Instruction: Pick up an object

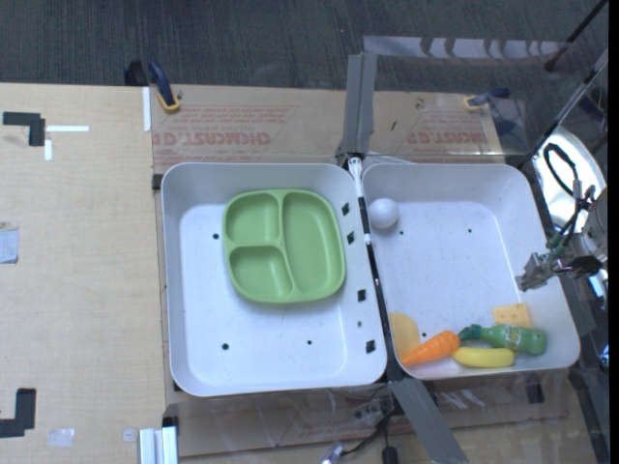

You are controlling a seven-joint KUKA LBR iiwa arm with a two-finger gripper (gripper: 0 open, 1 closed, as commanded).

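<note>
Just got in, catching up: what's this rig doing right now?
Pick attempt, nothing grasped yet. The gripper sits at the right bin's right edge. A carrot, banana, green vegetable and cheese wedge cluster in the near corner; a white ball lies far-left. The left bin holds a green divided plate.

Two shallow white bins are set side by side, touching along their inner walls: left bin [166, 259], right bin [455, 168]. Both are laid on a brown printed cardboard sheet [251, 129], which is held at its far edge by a clamp at left [164, 90] and a clamp at right [488, 98]. A pale wooden bench top [77, 307] with black corner marks [26, 126] is seen at left, and dark carpet [242, 17] at the far side.
</note>
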